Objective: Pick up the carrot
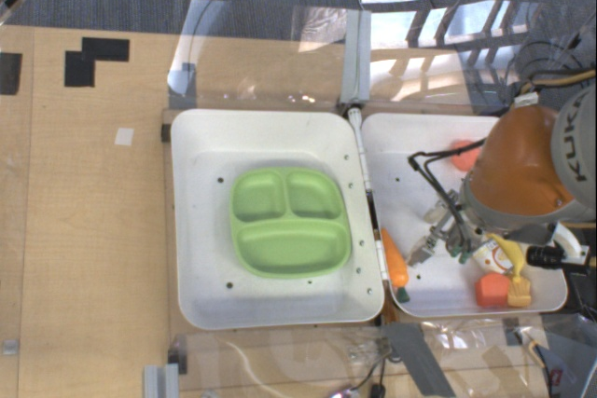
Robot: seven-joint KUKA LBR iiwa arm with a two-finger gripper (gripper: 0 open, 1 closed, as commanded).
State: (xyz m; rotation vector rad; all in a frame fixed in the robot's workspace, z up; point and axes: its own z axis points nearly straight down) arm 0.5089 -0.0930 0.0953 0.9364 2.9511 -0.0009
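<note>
— Where is the carrot (395,260)?
— In the right bin (410,301), against its left wall near the front corner. It lies lengthwise, its orange body pointing to the far side and a bit of green at the near end.

— And the arm (522,168)?
— It reaches in from the right over that same bin, its orange band sitting above the bin's right half. The pincer (431,238) hangs low over the bin floor, just right of the carrot but apart from it.

— Has the pincer got anything?
— I cannot tell how far its fingers are spread; they are small and cluttered with metal parts. The carrot itself lies free on the bin floor.

— What else is in that bin?
— An orange-red block (491,290) and a yellow piece (514,267) at the near right corner, and a pinkish-orange thing (465,156) at the far side, partly behind the arm.

— The left bin (196,228)?
— It holds a green divided plate (290,221), two small compartments on the far side and one wide on the near side. Both bins sit on the wooden worktop (84,228).
</note>
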